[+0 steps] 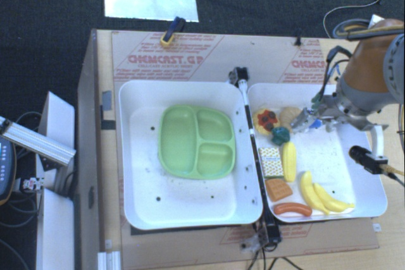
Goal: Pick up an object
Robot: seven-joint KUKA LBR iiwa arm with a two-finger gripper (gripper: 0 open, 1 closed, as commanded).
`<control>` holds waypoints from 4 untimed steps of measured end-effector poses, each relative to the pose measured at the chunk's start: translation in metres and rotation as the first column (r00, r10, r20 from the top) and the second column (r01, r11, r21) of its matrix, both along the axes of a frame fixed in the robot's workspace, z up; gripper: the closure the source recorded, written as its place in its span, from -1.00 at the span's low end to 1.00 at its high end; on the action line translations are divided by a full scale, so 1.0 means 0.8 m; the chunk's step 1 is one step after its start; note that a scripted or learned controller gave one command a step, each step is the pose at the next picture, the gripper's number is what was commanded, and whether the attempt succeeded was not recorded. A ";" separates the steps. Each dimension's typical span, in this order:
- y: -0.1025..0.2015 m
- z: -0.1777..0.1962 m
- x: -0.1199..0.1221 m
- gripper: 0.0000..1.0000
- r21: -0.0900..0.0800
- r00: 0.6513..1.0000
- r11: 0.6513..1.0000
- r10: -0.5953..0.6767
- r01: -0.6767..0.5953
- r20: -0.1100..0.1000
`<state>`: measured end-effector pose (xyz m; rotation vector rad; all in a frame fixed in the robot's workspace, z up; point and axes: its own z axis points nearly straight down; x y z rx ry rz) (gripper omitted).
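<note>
While you look down on the bench (pixel 190 50), you see two white bins side by side. Your left bin (pixel 145 199) holds a green plate (pixel 196 141) with three parts. Your right bin (pixel 370 196) holds the toy food. The arm (pixel 373 69) comes in from the right, and its pincer (pixel 305 120) hangs low over the top part of the right bin, just beside a tan round thing (pixel 290 114). You cannot tell if the pincer is apart or together, and nothing shows between its tips.

Near the pincer sit a red and yellow toy (pixel 266 119) and a small teal toy (pixel 280 134). Below them a yellow corn (pixel 288 161) lies long from top to bottom. Beside it is a checked block (pixel 271 161), and under that an orange block (pixel 278 188). Two bananas (pixel 323 194) lie slanted, their tips pointing down and right. A red sausage (pixel 292 209) lies long from left to right at the bin's bottom edge.
</note>
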<state>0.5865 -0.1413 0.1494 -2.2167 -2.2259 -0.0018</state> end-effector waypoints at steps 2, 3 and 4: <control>0.049 -0.073 -0.052 -1.00 0.003 1.000 1.000 0.000 0.000 0.017; 0.048 -0.060 -0.052 1.00 0.000 1.000 1.000 0.000 0.000 0.019; 0.135 0.045 0.024 1.00 0.000 1.000 1.000 0.000 0.000 0.003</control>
